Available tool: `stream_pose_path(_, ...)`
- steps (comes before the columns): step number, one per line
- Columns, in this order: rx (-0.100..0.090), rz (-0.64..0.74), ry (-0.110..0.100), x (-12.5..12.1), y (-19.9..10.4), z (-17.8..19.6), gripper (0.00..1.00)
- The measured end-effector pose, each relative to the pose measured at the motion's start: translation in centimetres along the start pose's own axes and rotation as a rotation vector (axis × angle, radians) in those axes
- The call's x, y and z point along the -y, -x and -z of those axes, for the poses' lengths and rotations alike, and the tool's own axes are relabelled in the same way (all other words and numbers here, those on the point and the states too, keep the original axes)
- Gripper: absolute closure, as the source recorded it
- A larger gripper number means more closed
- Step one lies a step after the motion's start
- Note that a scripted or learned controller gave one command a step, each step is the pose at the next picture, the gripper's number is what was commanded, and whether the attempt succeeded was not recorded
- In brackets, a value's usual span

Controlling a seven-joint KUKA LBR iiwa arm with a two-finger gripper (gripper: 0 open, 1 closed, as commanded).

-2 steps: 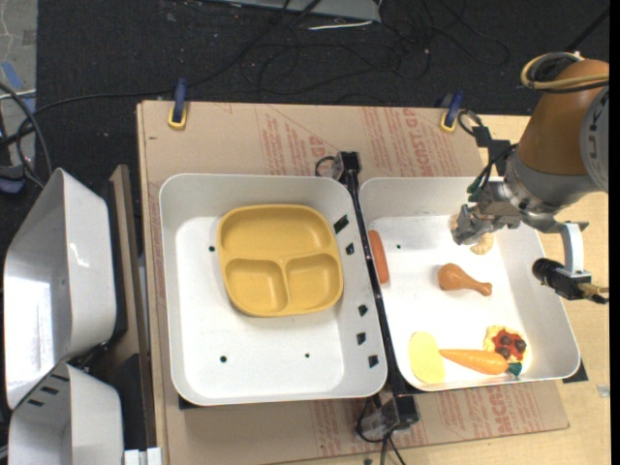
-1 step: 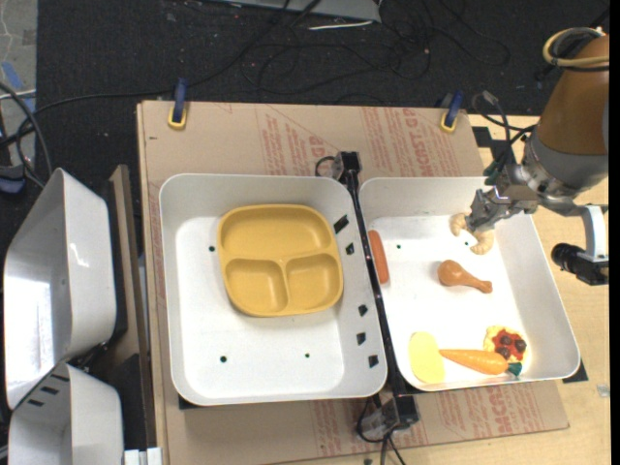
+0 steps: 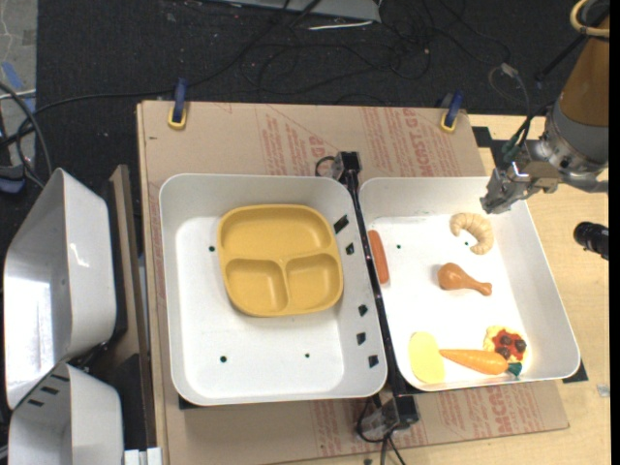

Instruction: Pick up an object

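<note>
Dark flooring strewn with cables surrounds a brown bench board (image 3: 291, 143), clamped at its far edge so the two white bins on it stay put. Left to right: the left bin (image 3: 194, 347) holds a yellow divided plate (image 3: 281, 260), lying flat near the middle, likely there as a place to put food rather than as a picking target. Against the dividing wall, just inside the right bin (image 3: 547, 289), lies a thin red sausage (image 3: 379, 257). Further right the toy foods are spread apart, which probably leaves room for fingers around each: a pale yellow piece (image 3: 425, 356) touching a carrot (image 3: 473, 360) near the front, a drumstick (image 3: 463, 279) mid-bin, a croissant (image 3: 474, 231) toward the back, and a pizza slice (image 3: 508, 344) in the front right corner. The gripper (image 3: 504, 194) hangs over the bin's back right rim, just beside the croissant, which looks like the nearest candidate. Nothing sits between its fingers; whether the jaws are spread or closed I cannot tell.
</note>
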State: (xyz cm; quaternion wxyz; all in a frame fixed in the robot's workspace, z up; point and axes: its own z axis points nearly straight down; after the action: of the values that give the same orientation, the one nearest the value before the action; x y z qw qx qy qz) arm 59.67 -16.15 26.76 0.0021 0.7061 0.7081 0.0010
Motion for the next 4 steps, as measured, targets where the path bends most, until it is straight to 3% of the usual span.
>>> stream_pose_path(3, -0.003, 0.006, -0.006, 2.3, -15.5, -0.3, 1.00)
stream_pose_path(4, -0.002, 0.005, -0.007, 4.0, -20.3, -1.2, 1.00)
